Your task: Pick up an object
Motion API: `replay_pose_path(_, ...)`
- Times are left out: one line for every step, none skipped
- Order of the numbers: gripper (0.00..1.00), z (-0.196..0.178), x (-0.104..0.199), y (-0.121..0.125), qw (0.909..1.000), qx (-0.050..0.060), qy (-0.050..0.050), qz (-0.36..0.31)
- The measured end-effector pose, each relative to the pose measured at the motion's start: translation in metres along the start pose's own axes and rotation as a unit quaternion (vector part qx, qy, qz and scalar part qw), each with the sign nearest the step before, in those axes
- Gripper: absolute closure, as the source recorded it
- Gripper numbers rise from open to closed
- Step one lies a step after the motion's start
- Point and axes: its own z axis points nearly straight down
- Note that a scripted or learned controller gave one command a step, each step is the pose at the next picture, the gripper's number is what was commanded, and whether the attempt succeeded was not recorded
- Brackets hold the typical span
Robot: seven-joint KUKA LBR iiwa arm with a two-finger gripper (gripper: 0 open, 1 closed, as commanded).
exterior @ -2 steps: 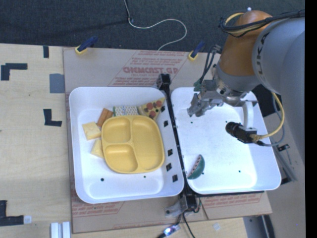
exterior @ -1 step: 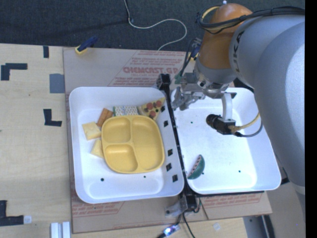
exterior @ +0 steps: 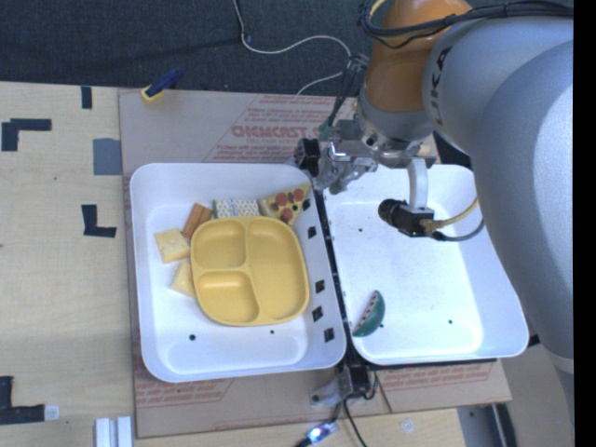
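Observation:
In the left bin [exterior: 149, 250] lies a yellow divided plate [exterior: 250, 270]. Small toy foods sit behind and left of it: a pale cracker [exterior: 170, 245], a brown piece [exterior: 196, 219], a green-and-white piece [exterior: 235, 209] and a pizza slice [exterior: 287, 203]. The right bin [exterior: 484, 296] holds a watermelon slice [exterior: 370, 315] near its front left corner. My gripper [exterior: 323, 164] hangs over the back end of the divide between the bins, just right of the pizza slice. Nothing shows in its grasp.
The grey arm with its orange band [exterior: 410, 35] covers the upper right and the right bin's back edge. A black connector with a cable [exterior: 407, 217] hangs over the right bin. Both bins rest on cardboard [exterior: 242, 128]. A blue-and-yellow item [exterior: 161, 85] lies at the back left.

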Motion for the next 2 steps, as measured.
replay_pose_path(1.00, 0.022, -0.003, -0.003, 1.0000, 0.002, -0.001, 0.001)
replay_pose_path(1.00, 0.016, -0.001, 0.008, 1.0000, 0.001, -0.001, 0.001)
